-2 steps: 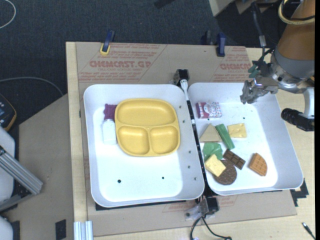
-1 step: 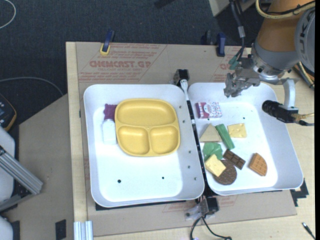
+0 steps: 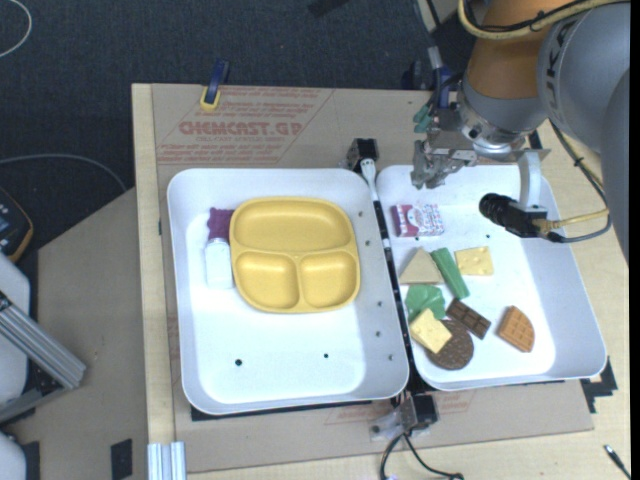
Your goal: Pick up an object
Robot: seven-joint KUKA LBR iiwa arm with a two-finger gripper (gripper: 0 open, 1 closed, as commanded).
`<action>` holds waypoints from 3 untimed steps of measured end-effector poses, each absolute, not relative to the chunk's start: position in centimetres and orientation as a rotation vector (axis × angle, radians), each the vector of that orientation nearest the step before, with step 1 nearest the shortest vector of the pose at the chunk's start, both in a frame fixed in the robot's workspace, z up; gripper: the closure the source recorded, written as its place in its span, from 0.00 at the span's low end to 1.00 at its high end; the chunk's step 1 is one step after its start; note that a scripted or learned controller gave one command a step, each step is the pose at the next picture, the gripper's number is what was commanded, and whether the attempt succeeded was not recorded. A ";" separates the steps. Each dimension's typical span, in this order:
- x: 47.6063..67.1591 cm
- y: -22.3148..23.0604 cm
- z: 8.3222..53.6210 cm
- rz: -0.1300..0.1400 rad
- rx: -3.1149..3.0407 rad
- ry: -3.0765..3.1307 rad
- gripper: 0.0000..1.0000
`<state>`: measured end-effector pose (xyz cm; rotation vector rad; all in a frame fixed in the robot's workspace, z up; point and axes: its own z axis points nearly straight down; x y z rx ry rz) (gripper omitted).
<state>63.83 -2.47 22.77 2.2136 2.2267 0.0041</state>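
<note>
My gripper [image 3: 432, 173] hangs over the far left part of the right bin [image 3: 560, 268], fingers pointing down with a small gap and nothing between them. Just below it lies a small pink and white packet [image 3: 416, 219]. Nearer the front are a tan wedge [image 3: 421, 265], a yellow cheese square [image 3: 474, 261], a green stick [image 3: 450, 274], a green piece [image 3: 421, 298], a yellow block [image 3: 430, 330], a brown bar [image 3: 467, 318], a round brown cookie [image 3: 455, 351] and an orange waffle piece [image 3: 516, 329].
The left bin [image 3: 190, 298] holds a yellow divided tray [image 3: 295, 253], with a purple item [image 3: 219, 222] and a white bottle [image 3: 217, 264] at its left. A black cylinder [image 3: 506, 214] on the arm juts over the right bin. A yellow and blue clamp [image 3: 213, 86] sits on the bench's far edge.
</note>
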 end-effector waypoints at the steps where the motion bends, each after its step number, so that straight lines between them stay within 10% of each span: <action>1: 64.3 3.0 22.0 0.004 2.214 2.227 1.00; 3: 66.0 5.6 23.6 0.005 2.218 2.221 1.00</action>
